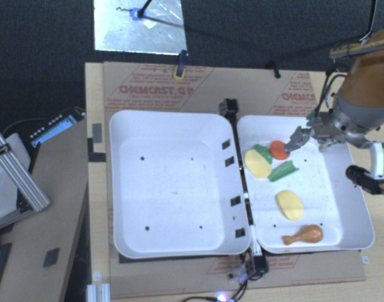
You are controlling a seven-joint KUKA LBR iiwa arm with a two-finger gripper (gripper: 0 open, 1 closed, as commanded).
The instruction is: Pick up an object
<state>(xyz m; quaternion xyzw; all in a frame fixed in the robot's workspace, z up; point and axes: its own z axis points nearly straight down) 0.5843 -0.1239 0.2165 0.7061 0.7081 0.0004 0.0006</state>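
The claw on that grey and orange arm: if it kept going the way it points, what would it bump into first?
Most likely the small orange-red piece, which lies just ahead of the claw as it points leftward across the right bin. Height is hard to judge from above, so it might pass over it.

Red print reading "CHEMCAST GP" repeats across the brown protective sheet (pixel 160 83) lying under the bins; the smaller lines are illegible.

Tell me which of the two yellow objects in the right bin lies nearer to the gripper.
The upper yellow piece, touching the green pieces, lies nearer the gripper. The other yellow piece lies lower.
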